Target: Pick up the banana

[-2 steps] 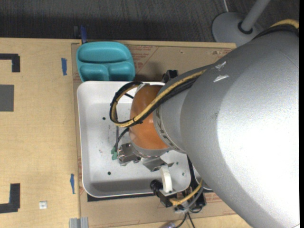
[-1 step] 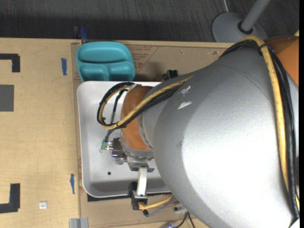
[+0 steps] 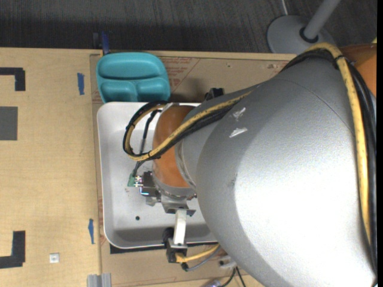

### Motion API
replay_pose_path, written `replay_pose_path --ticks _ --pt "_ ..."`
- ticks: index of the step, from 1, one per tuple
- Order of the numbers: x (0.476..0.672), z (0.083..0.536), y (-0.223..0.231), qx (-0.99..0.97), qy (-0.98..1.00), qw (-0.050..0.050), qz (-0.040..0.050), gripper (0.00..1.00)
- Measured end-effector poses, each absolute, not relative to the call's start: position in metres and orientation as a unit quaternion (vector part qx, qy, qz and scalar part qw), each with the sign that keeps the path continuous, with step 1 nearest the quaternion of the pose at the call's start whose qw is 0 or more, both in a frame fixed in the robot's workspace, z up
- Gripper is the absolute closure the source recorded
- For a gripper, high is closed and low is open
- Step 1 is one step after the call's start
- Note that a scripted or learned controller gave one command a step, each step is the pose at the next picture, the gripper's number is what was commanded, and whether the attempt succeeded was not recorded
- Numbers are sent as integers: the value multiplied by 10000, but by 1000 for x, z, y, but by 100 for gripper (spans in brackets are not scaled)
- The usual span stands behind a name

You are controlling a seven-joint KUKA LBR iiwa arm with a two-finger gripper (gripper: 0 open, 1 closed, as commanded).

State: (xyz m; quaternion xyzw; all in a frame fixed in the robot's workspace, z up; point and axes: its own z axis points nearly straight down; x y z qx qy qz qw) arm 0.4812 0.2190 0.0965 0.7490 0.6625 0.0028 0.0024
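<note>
Banana: hidden from this view, and by my guess under the arm [image 3: 281, 160], whose grey bulk lies nearest the camera and covers most of the white bin [image 3: 114, 214]. Below the orange band the gripper [image 3: 158, 195] reaches down over the bin's floor. I cannot tell whether its jaws are apart or together. Beyond the bin's far rim sits a teal plastic tray [image 3: 133, 76], and to the side the tan tabletop [image 3: 48, 160] bears blue tape marks. Farthest off is dark carpet [image 3: 179, 11]. I judge the fruit to be light and firm enough to lift, yet soft under the skin, so it would bruise if squeezed hard. The skin is smooth, and the curve lets it roll. The best hold is across the thick middle, jaws square to its length, away from stem and tip.
</note>
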Motion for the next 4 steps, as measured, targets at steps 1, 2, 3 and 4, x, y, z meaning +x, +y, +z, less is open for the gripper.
replay_pose_path --ticks 1,2,3,4 --pt "481 87 225 8387 5445 12 41 100" --pt "481 86 223 6490 7607 11 4 100" --pt "481 96 223 6495 7603 10 6 100" --pt "481 106 224 6496 7602 12 8 100"
